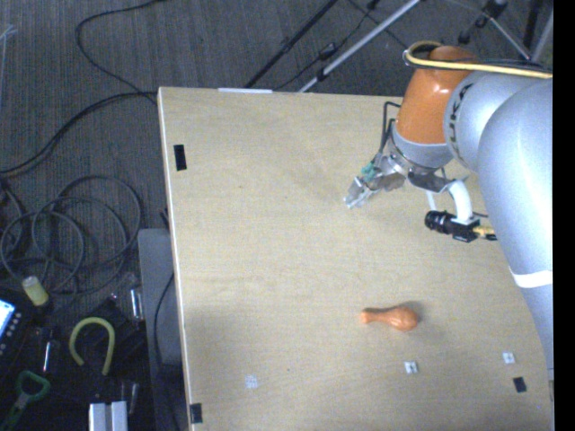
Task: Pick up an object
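The bench (269, 268) had a plain light wooden top. One small orange object (392, 317), thin at its left end and rounder at its right, lay on it toward the near right part.

One fixed camera is looking down at a slant on the surface (269, 241) from well above.

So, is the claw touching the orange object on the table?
No, the claw sits apart from the orange object, which lies alone on the bare table nearer the camera.
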You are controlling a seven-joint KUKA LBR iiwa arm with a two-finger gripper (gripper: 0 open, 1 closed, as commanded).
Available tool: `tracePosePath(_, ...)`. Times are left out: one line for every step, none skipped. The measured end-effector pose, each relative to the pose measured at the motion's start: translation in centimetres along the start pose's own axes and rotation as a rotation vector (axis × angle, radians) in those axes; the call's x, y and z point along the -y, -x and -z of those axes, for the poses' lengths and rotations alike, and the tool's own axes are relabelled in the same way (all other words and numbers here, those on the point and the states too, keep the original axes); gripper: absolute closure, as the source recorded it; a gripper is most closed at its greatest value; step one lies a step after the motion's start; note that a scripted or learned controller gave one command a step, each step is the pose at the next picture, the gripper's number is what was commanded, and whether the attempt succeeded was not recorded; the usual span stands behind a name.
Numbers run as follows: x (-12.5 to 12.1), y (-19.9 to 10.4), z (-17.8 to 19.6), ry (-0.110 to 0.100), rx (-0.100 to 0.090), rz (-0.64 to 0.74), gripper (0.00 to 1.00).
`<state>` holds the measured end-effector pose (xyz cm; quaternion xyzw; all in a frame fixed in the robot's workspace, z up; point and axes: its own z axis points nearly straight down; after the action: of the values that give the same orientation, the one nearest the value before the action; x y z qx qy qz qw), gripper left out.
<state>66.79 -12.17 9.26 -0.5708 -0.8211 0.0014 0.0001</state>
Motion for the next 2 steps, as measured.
tracePosePath(0.00, -0.01, -0.01, 0.000, 0.000, 0.000, 0.00)
tracePosePath(0.00, -0.01, -0.01, 0.000, 0.000, 0.000, 0.00)
